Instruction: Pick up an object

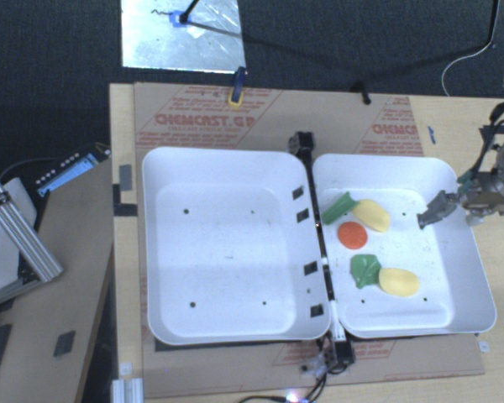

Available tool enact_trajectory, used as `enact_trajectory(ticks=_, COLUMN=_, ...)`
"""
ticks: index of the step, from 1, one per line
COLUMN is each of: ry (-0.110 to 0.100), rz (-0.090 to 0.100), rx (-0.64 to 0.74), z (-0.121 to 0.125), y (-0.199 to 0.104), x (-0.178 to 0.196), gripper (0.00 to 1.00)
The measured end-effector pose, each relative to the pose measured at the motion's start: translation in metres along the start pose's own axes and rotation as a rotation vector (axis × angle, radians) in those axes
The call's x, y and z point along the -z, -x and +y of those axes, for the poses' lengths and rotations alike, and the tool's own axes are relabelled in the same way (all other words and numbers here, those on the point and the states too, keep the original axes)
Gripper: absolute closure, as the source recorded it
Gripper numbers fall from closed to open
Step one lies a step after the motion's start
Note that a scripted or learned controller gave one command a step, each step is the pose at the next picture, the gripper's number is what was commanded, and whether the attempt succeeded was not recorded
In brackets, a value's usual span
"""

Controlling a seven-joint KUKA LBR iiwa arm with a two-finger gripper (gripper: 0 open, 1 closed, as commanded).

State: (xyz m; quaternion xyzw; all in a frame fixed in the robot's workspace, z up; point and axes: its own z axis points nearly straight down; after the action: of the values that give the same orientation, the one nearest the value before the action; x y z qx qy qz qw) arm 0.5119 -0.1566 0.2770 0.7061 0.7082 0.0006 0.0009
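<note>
The gripper (430, 215) sits over the right edge of the right bin (420, 316), reaching in from the right, and nothing can be seen held in it; whether it is spread or closed cannot be told from this slant. It hangs well apart from every object, so the pick looks not yet begun: the approach, the descent and the grasp all seem left to do.

Nearest to it, to its left, lies a yellow piece (371, 216) in the far half of the bin, an oval whose long axis runs from far-left to near-right. Just left of that lies a green pod (337, 207), slanting from near-left up to far-right, its near end close to the divider between the bins. An orange disc (352, 235) sits just near of both (round, so no axis to speak of). Nearer the camera, a green leaf (364, 270) touches a second yellow piece (399, 282), which lies almost left to right. The left bin (228, 250) holds no objects that can be made out.
</note>
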Motion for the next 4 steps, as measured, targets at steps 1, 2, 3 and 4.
enact_trajectory(ticks=1, ry=0.003, rz=0.000, rx=0.003, z=0.001, y=0.000, x=0.011, gripper=1.00)
enact_trajectory(ticks=2, ry=0.019, rz=-0.003, rx=0.009, z=0.054, y=-0.058, x=0.149, gripper=1.00)
enact_trajectory(ticks=3, ry=0.016, rz=-0.001, rx=0.003, z=0.004, y=-0.071, x=0.264, gripper=1.00)
enact_trajectory(ticks=4, ry=0.001, rz=0.002, rx=0.006, z=-0.025, y=-0.128, x=0.259, gripper=1.00)
